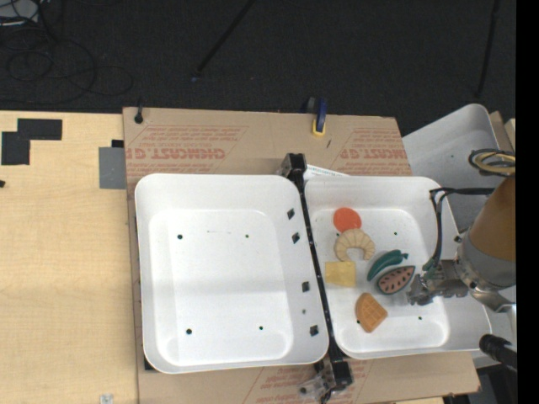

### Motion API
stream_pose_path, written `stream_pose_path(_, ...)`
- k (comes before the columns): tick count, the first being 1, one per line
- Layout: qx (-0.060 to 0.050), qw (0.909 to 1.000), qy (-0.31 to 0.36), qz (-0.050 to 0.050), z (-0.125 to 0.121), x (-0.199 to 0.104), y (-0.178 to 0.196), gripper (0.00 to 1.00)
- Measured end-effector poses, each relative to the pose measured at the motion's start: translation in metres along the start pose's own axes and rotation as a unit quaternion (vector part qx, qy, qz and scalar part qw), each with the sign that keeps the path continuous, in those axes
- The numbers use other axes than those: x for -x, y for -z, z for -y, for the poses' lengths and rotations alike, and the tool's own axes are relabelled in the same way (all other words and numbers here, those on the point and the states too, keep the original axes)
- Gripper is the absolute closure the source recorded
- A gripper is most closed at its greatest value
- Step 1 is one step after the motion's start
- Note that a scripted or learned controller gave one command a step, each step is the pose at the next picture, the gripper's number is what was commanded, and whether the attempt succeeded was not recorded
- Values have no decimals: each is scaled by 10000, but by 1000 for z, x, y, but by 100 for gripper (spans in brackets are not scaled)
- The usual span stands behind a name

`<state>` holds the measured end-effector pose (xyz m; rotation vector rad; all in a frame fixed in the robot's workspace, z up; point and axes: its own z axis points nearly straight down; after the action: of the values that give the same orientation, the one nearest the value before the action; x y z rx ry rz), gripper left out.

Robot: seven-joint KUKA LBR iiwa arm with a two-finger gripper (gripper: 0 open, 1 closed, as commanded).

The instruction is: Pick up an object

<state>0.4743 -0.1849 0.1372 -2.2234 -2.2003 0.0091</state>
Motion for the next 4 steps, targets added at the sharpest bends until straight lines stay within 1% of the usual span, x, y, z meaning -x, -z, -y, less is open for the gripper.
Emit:
stream_pose_path(1, 88, 9999, 41, 46, -27, 32, 96, 100)
stream_pose_path(2, 86, 9999, 92, 25, -85, -36, 166, 100)
stream_pose_path(3, 13, 10000, 31, 14, -17, -47, 154, 100)
stream_pose_path(4, 70, 9999, 81, 28, -54, -105, 215, 100)
